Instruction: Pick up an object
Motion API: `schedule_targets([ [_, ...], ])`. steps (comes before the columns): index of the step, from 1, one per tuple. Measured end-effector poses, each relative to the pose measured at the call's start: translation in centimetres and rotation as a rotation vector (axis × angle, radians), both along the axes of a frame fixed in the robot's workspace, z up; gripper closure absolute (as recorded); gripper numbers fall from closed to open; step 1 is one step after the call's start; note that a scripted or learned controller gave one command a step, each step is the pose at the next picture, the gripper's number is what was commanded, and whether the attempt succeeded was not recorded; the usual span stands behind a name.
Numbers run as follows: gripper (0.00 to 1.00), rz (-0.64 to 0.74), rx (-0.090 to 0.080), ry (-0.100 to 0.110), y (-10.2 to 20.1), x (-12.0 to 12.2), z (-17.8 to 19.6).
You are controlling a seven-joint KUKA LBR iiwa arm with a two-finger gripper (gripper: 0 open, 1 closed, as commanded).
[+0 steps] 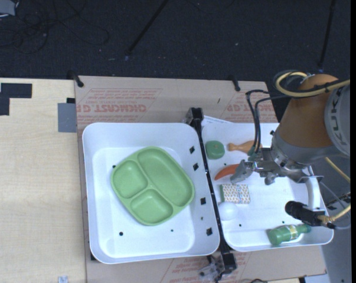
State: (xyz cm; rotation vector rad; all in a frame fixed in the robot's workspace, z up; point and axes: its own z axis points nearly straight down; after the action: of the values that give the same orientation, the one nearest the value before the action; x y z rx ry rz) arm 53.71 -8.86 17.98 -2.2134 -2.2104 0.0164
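Note:
My gripper [244, 173] hangs low in the right bin [248, 237], near its left side. Its tip is right over the end of a red-orange pepper-like piece [225, 172], and whether it touches that piece is unclear. Just below it lies a small checkered block [235, 194]. A round green piece [214, 150] and an orange carrot-like piece [241, 147] lie at the far left of this bin. Along the bin's front right edge, a green bottle [287, 234] lies on its side.
The left bin [101, 158] holds a green divided plate [152, 184]. A black-clipped divider [204, 184] separates the two bins. The arm's grey and orange body [304, 128] covers the right bin's far right part. Cardboard lies under both bins.

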Motion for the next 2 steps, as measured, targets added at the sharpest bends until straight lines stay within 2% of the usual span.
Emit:
schedule_targets([
  [1,0.00,0.002,-0.001,-0.013,0.0,0.3,0.7],
  [2,0.00,0.002,0.000,-0.007,0.7,-0.7,-4.5],
])
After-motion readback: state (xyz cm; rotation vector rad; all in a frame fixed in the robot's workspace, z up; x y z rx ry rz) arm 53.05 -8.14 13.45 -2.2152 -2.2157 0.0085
